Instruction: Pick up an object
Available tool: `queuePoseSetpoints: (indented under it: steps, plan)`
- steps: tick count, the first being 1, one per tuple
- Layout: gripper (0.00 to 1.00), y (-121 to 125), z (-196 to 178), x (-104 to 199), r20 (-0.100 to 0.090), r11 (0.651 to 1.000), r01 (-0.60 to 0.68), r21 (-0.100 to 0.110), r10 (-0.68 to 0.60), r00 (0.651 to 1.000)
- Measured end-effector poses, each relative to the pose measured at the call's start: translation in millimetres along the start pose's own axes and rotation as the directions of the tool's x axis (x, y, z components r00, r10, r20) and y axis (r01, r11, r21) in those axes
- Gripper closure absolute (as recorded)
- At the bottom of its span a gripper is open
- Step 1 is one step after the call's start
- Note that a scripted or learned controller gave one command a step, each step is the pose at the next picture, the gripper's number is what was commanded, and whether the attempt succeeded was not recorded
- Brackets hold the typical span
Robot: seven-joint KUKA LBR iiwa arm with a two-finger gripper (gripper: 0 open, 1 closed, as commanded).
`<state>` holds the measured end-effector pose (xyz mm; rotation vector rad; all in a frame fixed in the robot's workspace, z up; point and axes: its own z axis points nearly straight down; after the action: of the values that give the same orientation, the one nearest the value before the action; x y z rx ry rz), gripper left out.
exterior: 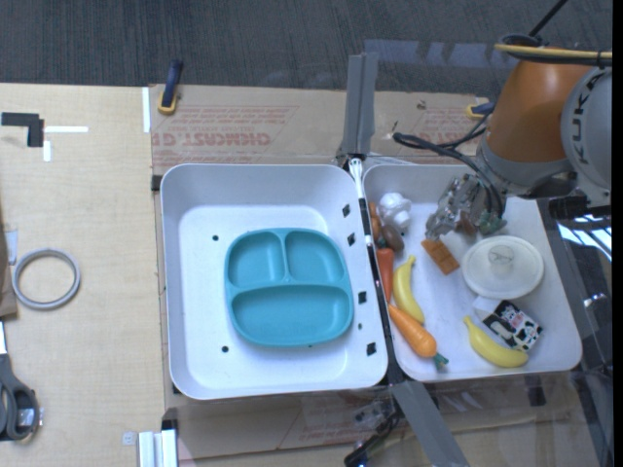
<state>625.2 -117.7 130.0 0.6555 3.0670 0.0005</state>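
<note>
The end effector [458, 217] hangs over the back part of the right bin [555, 353], low above the toys. From this slanted view I cannot tell how far it is open, and nothing is clearly seen inside it. Just beside it, toward the front, lies a small orange block [440, 256], and this looks like the nearest candidate to pick. I judge it is light, stiff and flat-sided, so it should be taken across its two short sides.

A white round lid [502, 266] lies to the right of the block; it is probably thin and smooth, hard to take except at its rim. Further forward there are two bananas [409, 292], one near the bin's left wall and one at the front, a carrot [414, 332] and a black-and-white toy [513, 325] touching the front banana. These seem to be light plastic with round, slippery surfaces.

The left bin [185, 290] holds a blue divided plate [288, 287]. On the table [78, 358], well apart, lies a grey ring [44, 278].
</note>
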Motion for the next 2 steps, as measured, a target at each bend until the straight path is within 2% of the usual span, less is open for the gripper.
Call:
queuePoseSetpoints:
  steps: [1,2]
  plan:
    - [1.0,-6,35,72,-0.005,0.953,-0.302,0.003,0.302,0.953]
    - [1.0,76,-74,53,-0.002,0.94,-0.34,0.002,0.34,0.94]
